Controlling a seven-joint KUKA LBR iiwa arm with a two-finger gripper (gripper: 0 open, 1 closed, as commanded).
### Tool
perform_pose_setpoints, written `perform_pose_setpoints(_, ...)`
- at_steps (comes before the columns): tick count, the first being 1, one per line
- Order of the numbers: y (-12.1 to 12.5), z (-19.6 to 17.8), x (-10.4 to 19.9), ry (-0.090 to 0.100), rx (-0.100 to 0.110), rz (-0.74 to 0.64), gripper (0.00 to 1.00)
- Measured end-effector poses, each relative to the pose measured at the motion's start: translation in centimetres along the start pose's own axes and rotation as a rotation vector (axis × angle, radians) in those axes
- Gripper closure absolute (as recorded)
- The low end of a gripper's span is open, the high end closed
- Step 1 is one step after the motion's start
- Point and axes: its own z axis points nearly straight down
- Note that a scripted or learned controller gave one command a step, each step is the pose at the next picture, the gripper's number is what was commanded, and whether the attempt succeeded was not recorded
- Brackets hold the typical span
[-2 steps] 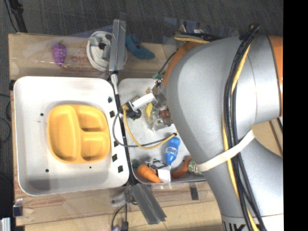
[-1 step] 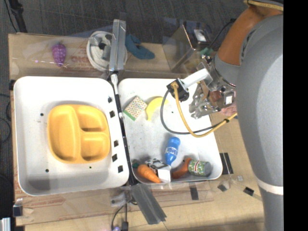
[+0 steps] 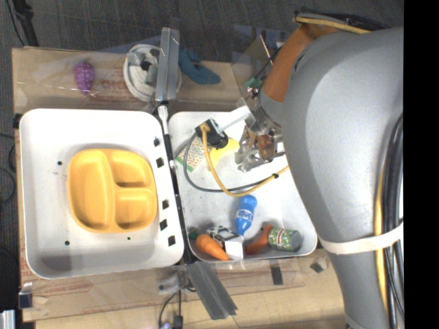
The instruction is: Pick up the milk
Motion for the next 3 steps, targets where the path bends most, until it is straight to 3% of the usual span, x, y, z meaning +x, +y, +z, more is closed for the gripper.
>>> perform_pose_setpoints(1,-5.0,2.2,1.2,0.003,-0.002,-0.003,1.00)
perform_pose_setpoints(2,2.8,6.8,-5.4,0.002,-0.001,-0.157,1.00)
perform_pose_setpoints(3,0.6,5.3,-1.8,0.004,-0.001,-0.060,1.00)
